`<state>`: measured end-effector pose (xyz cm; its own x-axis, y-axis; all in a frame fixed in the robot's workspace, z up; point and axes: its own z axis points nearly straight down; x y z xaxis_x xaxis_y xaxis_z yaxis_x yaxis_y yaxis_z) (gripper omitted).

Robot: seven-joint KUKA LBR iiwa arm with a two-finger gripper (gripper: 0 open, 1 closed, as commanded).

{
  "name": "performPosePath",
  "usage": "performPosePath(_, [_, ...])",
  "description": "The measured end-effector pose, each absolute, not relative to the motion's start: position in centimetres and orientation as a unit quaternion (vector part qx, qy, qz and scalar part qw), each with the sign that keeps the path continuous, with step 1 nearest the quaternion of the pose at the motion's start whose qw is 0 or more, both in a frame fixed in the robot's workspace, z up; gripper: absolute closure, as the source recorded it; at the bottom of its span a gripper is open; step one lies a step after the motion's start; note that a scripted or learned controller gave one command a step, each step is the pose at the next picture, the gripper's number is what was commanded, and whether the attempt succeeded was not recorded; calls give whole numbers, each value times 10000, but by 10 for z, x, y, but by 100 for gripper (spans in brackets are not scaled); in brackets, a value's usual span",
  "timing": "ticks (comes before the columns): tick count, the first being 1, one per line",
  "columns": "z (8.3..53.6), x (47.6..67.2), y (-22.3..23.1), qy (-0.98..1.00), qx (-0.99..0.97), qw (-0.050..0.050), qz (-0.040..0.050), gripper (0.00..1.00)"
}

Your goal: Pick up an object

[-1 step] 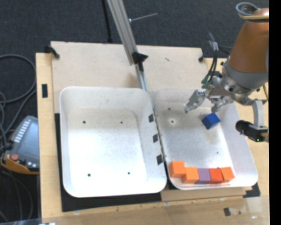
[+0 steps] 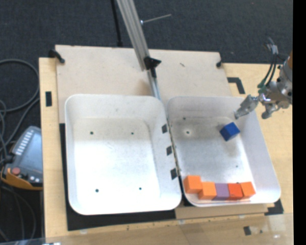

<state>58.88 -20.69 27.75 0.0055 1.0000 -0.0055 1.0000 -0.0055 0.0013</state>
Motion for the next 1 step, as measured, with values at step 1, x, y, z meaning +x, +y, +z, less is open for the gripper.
performPosePath(1, [150,632,-208,7083,7059,-15,-17,0])
